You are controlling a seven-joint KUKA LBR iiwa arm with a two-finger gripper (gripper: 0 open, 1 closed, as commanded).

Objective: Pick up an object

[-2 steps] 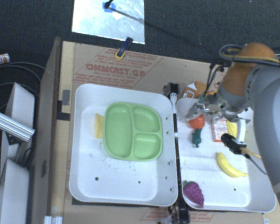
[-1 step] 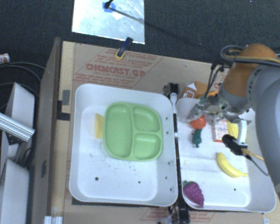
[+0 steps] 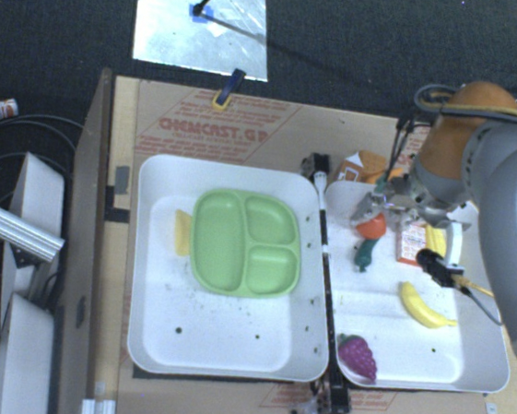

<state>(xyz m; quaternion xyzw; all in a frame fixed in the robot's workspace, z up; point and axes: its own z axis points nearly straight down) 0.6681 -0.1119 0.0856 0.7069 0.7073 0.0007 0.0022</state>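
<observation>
While the gripper (image 3: pixel 381 206) hangs low over the far end of the right bin (image 3: pixel 472 370), an orange-red toy (image 3: pixel 372 227) lies just beneath it; whether the gripper is spread or closed I cannot tell; a dark green piece (image 3: pixel 364 253) sits just nearer the camera, its long axis running away from the camera.

From my seat the light comes from overhead, bright and even; both white bins (image 3: pixel 222 360) run close to washed out, and the silver sheet (image 3: pixel 204 19) at the top glares in patches. Shadows under the green divided plate (image 3: pixel 245 244) and the banana (image 3: pixel 424 307) look soft and short. The dark floor swallows detail. The arm (image 3: pixel 508 174) at right looks smeared and soft, and fine texture is grainy throughout
</observation>
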